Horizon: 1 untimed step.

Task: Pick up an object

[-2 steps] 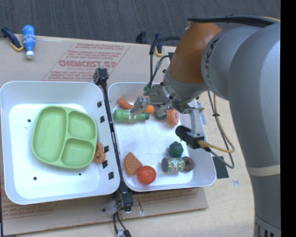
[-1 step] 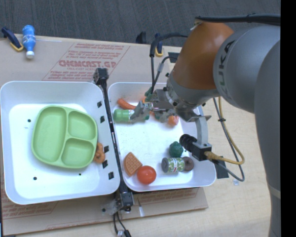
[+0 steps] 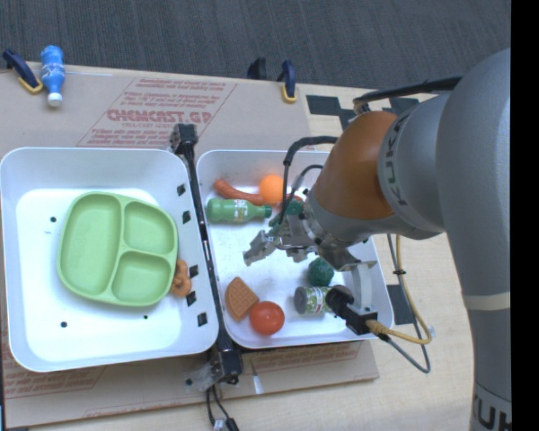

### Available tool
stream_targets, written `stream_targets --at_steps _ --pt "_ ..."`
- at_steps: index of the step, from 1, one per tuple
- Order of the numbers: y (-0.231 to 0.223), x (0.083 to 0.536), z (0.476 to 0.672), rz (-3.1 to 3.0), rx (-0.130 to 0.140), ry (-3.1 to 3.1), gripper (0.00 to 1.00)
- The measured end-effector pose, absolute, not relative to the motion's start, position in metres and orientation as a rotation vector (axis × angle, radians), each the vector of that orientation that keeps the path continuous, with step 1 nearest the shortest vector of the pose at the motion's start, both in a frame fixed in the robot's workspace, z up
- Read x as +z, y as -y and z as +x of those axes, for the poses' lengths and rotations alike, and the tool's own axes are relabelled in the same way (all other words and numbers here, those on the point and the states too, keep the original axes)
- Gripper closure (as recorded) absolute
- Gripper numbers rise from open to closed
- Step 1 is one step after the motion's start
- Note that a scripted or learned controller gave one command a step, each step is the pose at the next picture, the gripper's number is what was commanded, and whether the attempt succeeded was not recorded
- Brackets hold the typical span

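My gripper point(image 3: 273, 251) hangs low over the middle of the right bin point(image 3: 370, 287), open with nothing between its fingers. Just behind it lie a green bottle point(image 3: 234, 210), a carrot point(image 3: 237, 189) and an orange ball point(image 3: 271, 188). In front of it are a tan waffle biscuit point(image 3: 241, 297) and a red tomato point(image 3: 267, 318). To its right a small can point(image 3: 312, 300) lies on its side, beside a dark green item point(image 3: 321, 270) partly under the wrist. The arm's orange band hides the bin's back right part.
The left bin point(image 3: 18, 241) holds a light green divided plate point(image 3: 119, 248) and a small orange-brown piece point(image 3: 181, 279) by the divider wall. A blue bottle point(image 3: 52, 72) and clamps sit at the bench's far edge. A cable point(image 3: 404, 330) loops off the right bin's front corner.
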<state>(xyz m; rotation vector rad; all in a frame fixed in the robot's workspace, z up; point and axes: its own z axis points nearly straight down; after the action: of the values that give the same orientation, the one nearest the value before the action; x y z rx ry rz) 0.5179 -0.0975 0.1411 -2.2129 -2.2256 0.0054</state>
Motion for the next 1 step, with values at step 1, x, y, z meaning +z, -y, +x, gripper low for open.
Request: stream_targets --at_steps 1 --pt "0.1099 0.0955 0.4799 -2.218 -0.009 2.233 0.0"
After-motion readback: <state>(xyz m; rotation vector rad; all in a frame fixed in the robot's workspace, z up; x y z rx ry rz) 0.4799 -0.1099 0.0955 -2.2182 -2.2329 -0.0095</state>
